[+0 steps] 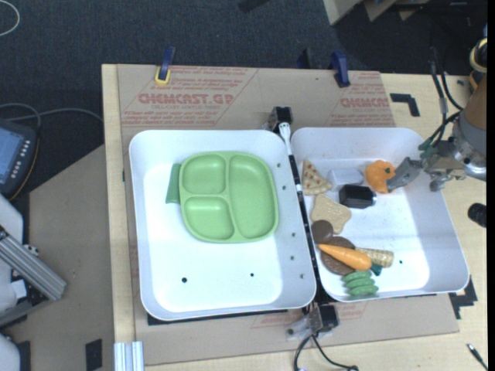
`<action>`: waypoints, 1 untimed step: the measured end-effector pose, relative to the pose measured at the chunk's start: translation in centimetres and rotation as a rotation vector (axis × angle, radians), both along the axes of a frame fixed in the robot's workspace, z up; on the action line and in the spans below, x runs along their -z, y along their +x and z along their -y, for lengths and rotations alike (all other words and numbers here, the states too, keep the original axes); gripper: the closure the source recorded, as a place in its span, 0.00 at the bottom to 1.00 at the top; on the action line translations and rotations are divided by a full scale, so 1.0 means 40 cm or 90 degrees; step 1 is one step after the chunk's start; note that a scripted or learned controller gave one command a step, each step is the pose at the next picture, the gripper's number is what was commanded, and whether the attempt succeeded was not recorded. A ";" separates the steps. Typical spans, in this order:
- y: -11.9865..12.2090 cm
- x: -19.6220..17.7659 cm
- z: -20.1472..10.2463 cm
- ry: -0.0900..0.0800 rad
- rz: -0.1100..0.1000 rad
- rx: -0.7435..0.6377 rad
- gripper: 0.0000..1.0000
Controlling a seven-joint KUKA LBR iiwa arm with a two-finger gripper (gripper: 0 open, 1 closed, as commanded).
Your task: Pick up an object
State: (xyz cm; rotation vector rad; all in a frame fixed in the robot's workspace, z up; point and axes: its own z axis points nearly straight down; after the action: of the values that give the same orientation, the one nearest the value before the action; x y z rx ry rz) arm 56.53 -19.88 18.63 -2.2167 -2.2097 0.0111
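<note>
The right bin (433, 230) holds several toy foods. An orange piece (377, 174) lies next to a black block (356, 196), with a cracker wedge (315, 178) to their left. Nearer the front are a tan bread slice (330, 211), a carrot (346, 255) on a brown disc (332, 260), a ridged tan cone (377, 257) and a green pod (360, 284). My gripper (420, 178) hangs over the bin's right back part, open. Its left finger (402, 175) is just right of the orange piece, and nothing sits between the fingers.
The left bin (155, 238) carries a green divided plate (229, 196). A black divider clamp (282, 119) sits between the bins at the back. The arm (472, 130) enters over the right bin's rim.
</note>
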 end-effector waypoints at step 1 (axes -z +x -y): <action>0.008 -0.018 -0.001 -0.002 0.009 -0.002 0.00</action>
State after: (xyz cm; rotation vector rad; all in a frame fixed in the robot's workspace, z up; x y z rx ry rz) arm 56.87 -19.86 19.37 -2.2215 -2.2217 -0.0003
